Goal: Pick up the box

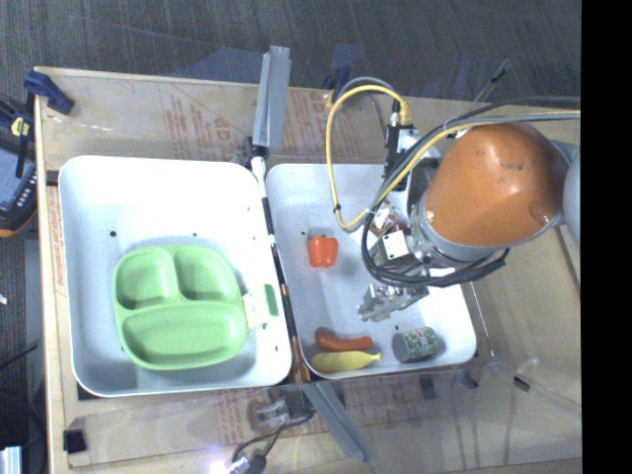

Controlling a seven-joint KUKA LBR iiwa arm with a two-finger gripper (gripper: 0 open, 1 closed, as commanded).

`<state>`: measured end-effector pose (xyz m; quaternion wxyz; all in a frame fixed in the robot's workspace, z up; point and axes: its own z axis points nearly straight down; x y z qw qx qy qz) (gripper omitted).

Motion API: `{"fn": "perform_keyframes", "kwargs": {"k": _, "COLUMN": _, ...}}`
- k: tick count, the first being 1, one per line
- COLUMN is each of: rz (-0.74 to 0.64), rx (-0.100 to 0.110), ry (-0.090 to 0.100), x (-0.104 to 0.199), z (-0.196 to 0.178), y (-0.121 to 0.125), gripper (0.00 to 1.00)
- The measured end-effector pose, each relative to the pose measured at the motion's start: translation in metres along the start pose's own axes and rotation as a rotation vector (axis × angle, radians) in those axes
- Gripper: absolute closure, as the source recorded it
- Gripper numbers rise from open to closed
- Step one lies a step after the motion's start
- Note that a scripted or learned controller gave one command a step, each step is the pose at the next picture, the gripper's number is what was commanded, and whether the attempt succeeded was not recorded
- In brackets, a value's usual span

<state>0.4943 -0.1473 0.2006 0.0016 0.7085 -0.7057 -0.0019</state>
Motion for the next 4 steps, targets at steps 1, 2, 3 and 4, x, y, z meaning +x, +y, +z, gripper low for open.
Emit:
{"fn": "perform_keyframes", "kwargs": {"k": 1, "rz": 0.114, "rx": 0.005, "ry": 0.000, "x": 0.032, "z": -0.036, "y": -0.007, "gripper": 1.00}}
{"fn": "perform_keyframes", "kwargs": {"k": 2, "rz": -0.189, "rx": 0.001, "ry": -0.001, "x": -0.006, "z": -0.033, "y": 0.018, "gripper": 1.00}}
{"fn": "perform_keyframes", "kwargs": {"k": 3, "rz": -0.192, "rx": -0.001, "ry": -0.002, "x": -0.007, "z": -0.043, "y": 0.017, "gripper": 1.00}}
{"fn": "perform_keyframes", "kwargs": {"k": 4, "rz": -0.332, "rx": 0.000, "ry": -0.003, "x": -0.012, "z": 0.075, "y": 0.018, "gripper": 1.00}}
